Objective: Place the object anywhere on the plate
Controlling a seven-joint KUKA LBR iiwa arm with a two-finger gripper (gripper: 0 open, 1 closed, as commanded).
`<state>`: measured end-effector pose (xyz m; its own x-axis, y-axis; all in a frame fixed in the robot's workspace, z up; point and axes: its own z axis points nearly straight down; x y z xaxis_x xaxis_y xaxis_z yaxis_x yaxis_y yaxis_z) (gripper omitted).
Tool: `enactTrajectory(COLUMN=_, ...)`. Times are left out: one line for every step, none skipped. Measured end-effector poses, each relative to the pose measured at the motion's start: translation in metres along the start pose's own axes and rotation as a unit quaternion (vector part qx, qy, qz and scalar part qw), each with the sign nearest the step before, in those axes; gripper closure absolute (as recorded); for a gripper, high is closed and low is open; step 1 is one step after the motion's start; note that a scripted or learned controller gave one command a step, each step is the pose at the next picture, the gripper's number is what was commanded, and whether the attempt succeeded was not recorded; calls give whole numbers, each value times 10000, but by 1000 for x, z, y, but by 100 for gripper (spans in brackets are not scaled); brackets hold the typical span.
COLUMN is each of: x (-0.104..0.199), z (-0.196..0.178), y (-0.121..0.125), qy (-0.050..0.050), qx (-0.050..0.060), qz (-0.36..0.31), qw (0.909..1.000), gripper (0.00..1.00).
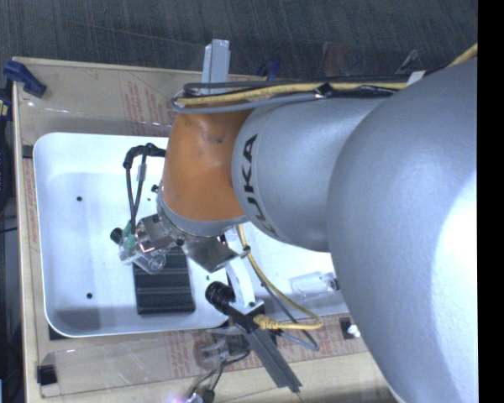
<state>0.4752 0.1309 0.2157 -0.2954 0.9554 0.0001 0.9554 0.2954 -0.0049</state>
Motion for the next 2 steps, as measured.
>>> enactTrajectory(x=5, z=1, y=60, qy=0, qx=1, qz=1963, qw=9806, gripper=100)
enactTrajectory(x=-6, z=78, y=-2, qy=-3, qx=16, qz=2918, qw=9565, gripper=100)
